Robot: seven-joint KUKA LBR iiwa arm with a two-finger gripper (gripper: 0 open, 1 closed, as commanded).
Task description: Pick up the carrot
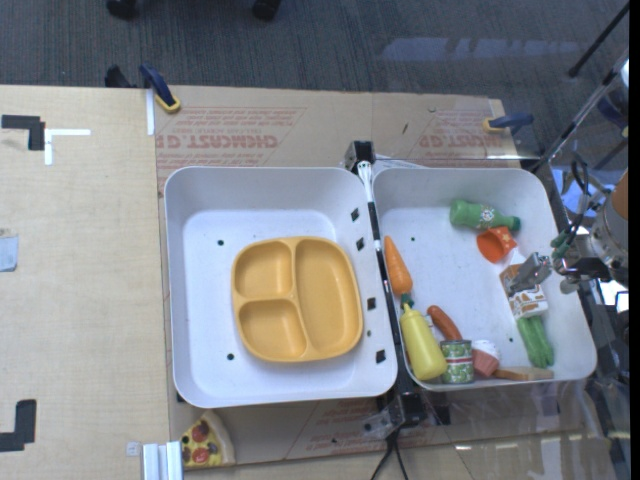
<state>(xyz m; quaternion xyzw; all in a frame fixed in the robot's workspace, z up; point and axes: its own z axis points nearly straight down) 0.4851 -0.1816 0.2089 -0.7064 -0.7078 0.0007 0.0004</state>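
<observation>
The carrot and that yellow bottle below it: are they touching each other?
Cannot tell. In the camera view the carrot's lower tip comes right down to the yellow bottle's green cap, with no plain gap or contact to be seen.

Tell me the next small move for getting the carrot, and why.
Probably carry the gripper left across the right bin, toward its left wall. The carrot lies there against the divider, just above the yellow bottle, while the gripper sits near the bin's right side, over the green items.
</observation>
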